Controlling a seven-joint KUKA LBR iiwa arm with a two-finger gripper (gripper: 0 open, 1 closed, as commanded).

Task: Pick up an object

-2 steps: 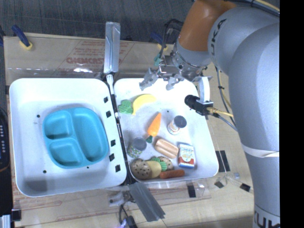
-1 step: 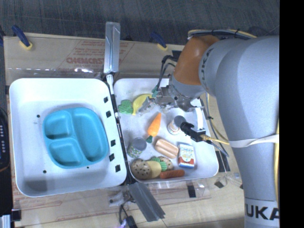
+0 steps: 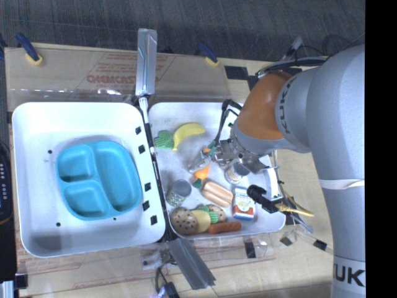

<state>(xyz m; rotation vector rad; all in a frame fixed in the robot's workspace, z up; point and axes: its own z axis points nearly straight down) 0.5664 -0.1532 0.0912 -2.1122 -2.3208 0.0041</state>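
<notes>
Objects for picking are heaped in the right bin point(image 3: 186, 112), while the left bin point(image 3: 25, 166) carries a blue divided tray point(image 3: 99, 179). The arm point(image 3: 322, 110) is seen reaching over the right bin, with the gripper point(image 3: 214, 157) lowered among the toys. Whether it is clenched or released cannot be told. Ordered by size, a banana point(image 3: 188, 131), a sausage point(image 3: 216, 194), a small carton point(image 3: 244, 205) and a green piece point(image 3: 164, 139) are marked. A good grasp is judged to require one isolated item, approached vertically and centred.
</notes>
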